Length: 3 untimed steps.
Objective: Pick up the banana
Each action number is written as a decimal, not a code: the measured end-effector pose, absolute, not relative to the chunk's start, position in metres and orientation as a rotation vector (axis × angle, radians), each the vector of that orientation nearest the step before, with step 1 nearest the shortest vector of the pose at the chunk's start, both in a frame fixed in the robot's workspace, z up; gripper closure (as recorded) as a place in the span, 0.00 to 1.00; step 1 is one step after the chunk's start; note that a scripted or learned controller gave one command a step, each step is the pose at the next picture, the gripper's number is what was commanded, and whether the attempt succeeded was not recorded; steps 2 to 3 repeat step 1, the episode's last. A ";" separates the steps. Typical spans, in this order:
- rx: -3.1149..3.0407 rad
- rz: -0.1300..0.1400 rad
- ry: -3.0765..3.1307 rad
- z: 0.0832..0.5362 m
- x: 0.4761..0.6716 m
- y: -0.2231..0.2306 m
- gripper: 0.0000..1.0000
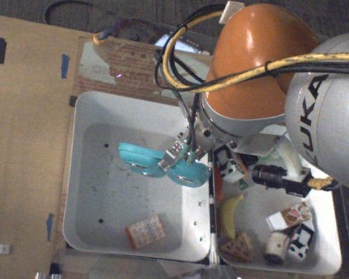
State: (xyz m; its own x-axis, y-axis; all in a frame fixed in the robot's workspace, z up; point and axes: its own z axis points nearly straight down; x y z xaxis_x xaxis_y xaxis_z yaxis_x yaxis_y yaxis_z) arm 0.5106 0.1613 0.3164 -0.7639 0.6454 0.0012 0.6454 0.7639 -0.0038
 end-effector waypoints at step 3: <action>-0.870 0.007 -3.014 0.260 0.512 0.220 1.00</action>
